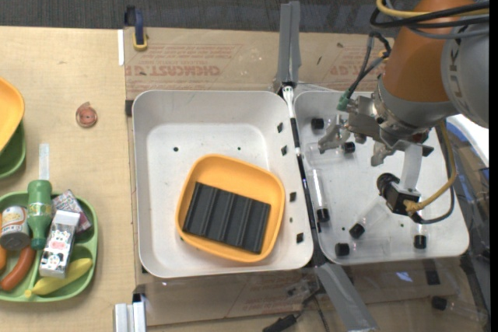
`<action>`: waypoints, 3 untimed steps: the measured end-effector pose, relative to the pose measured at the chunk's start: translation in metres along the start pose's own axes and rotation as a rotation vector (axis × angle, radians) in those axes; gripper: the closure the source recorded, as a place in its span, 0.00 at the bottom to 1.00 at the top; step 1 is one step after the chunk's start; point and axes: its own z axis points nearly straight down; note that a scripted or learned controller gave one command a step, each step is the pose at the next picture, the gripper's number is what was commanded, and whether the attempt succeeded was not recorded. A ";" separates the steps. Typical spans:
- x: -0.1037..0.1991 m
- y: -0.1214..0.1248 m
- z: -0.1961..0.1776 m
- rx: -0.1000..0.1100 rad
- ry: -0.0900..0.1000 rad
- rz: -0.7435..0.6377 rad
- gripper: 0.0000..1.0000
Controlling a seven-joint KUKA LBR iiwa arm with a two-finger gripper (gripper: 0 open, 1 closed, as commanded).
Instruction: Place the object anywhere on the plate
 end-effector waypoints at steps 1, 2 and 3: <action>0.073 -0.041 0.045 0.002 0.000 0.075 0.00; 0.020 -0.007 0.053 0.001 0.000 0.099 0.00; -0.024 0.045 0.049 0.002 -0.001 0.221 0.00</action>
